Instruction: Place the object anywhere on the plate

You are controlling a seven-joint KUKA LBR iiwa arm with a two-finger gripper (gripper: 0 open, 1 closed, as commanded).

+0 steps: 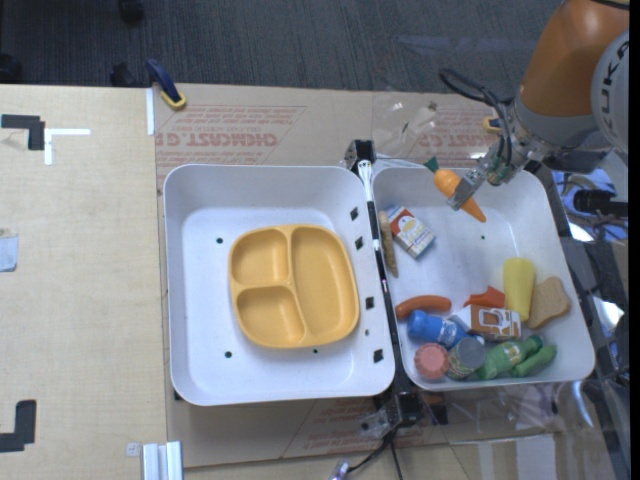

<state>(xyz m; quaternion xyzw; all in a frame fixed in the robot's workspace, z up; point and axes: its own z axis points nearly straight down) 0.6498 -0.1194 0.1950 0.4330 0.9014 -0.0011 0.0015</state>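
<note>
The yellow plate [293,286], a three-compartment dish with one long section and two smaller ones, lies flat in the middle of the left bin [190,268]; all positions below are given relative to this plate. The right bin [480,258] stands directly to the plate's right, its near wall touching the left bin's wall along a row of black clips. The arm [575,58], grey with an orange section, enters above and to the right of the plate, and its gripper [478,186] hangs over the upper part of the right bin, well apart from the plate. A toy carrot [455,188], orange with a green top, sits between the gripper fingers and is tilted, so the gripper is clenched on the carrot; whether the carrot is clear of the bin floor cannot be determined. Just right of the plate, across the bin walls, lies a small red and white carton [410,232]. Further right and lower, a red sausage [424,306] lies near the right bin's middle. Beyond it, towards the lower right of the plate, a cluster of items rests together: a blue cup [432,326], a pink round piece [431,361], an orange box [496,320], a yellow cylinder [518,286], a slice of bread [548,302] and a green piece [520,358].
</note>
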